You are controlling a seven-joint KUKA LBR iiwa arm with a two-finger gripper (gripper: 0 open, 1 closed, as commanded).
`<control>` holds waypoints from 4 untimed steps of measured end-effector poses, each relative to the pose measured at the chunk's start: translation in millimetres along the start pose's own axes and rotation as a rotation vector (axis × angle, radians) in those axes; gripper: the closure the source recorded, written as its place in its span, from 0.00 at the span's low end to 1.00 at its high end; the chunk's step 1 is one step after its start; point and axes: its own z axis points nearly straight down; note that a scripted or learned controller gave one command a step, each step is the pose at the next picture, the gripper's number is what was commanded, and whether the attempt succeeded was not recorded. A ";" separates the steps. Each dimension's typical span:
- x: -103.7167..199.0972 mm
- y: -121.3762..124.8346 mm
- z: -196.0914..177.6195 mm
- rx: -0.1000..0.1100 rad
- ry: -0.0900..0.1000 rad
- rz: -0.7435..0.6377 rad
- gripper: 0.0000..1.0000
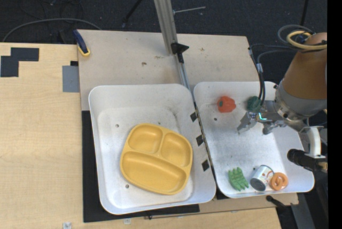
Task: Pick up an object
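The hand (255, 122), fingers spread wide and holding nothing, hovers just beside the red pepper (226, 104), which lies up-left of it.

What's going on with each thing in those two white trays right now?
Yellow plate: lying flat in the left bin.
Red toy: loose in the right bin.
Green toy: loose near the front.
Can: on its side.
Orange ring: flat beside the can.
Gripper: over the right bin.
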 end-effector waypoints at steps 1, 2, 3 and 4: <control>0.0 0.3 -0.5 -0.001 0.000 0.000 0.00; -7.4 -0.7 46.5 0.003 0.000 0.001 0.00; -8.2 -12.5 99.5 0.004 0.001 0.001 0.00; -8.4 -11.0 111.4 -0.004 0.001 0.000 0.00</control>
